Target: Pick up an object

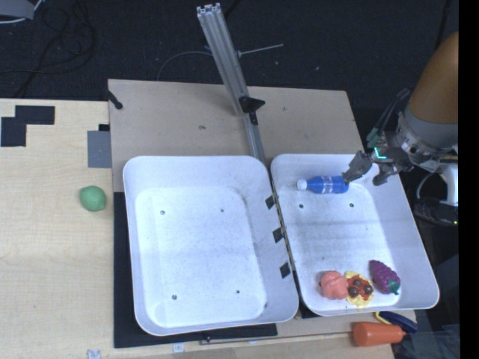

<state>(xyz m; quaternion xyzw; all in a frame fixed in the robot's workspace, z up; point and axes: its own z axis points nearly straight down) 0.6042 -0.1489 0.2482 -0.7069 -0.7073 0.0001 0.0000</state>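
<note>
Blue bottle (325,185) lies on its side in the upper part of the right bin (419,271), its white cap pointing away from the jaws toward the divider between the two bins. The gripper (371,169) sits at the bottle's far end from the cap, with two dark fingers (357,167) spread apart: one reaches down to the bottle's base and appears to touch it, the other stands off to the side above the bin's rim. The jaws are released; the bottle is not between them. A small green light shows on the gripper body just behind the fingers.

Well below the jaws, at the near edge of the same bin, three small items lie close together: an orange-pink toy fruit (333,284), a yellow and dark piece (359,288) touching it, and a purple grape cluster (384,276) just beside that. Outside the bin, below these, an orange carrot-shaped toy (376,333) rests on the table (45,223).

The left bin (142,200) lies far across from the jaws, beyond the black clips on the divider. A green ball (93,198) sits on the light wooden table further out on that side. A slanted aluminium rail (228,58) rises behind the bins. The background floor is dark, with loose cables.
</note>
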